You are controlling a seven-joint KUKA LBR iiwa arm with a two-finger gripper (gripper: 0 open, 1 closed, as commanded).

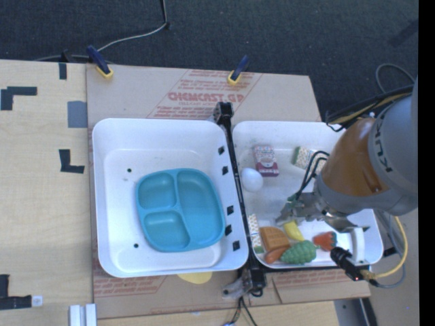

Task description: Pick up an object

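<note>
Your gripper [291, 212] is down inside the right bin [353, 253], low over the floor just above the cluster of toy food at the near edge. Its dark fingers show beneath the wrist, but you cannot tell from this slant whether they are apart or together, and nothing is visibly caught between them. Just below them lies a small yellow piece [293, 231], close to touching. To its left sits an orange wedge [273, 237], with an orange carrot-like piece [274, 255] under it, and a green bumpy item [299, 252] beside those. A red piece [324, 239] lies just right of the yellow one. Farther away, toward the far side of the same bin, you have a white egg [251, 179] near the divider, a red and white packet [265, 160] just beyond it, and a small pale block [302, 157] to the right. The grey arm with its orange band [357, 161] reaches in from the right over the bin's right rim. In the left bin [115, 141], well apart from the gripper, rests a blue divided plate [180, 209].
</note>
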